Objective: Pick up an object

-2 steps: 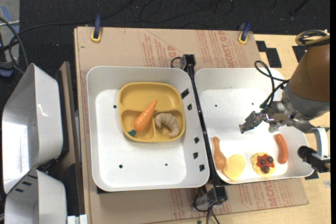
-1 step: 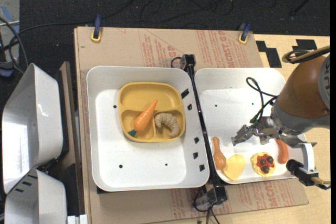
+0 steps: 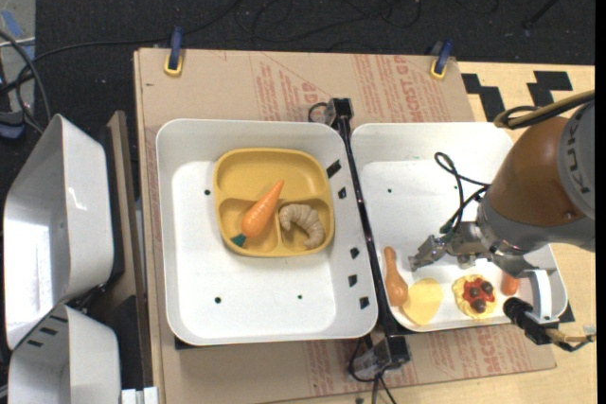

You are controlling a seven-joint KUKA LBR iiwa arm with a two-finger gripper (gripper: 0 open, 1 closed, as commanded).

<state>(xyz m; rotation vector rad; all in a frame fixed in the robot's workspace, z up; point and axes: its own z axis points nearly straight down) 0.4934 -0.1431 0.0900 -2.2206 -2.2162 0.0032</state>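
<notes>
One yellow plate (image 3: 227, 173) holds one carrot (image 3: 262, 209) and one croissant (image 3: 303, 222); gripper (image 3: 428, 252), grip state indiscernible, above three toy foods.

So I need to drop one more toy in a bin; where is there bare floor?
Left bin: bare along the front, below the yellow plate. Right bin: bare at the back, above the gripper. Its front is crowded with the chicken leg, yellow piece and tart.

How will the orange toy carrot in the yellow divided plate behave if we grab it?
The orange toy carrot looks like smooth, rigid plastic, so probably light and slippery. Its tapered round body lies across the yellow divided plate's ridge, so it may roll or pivot.
</notes>
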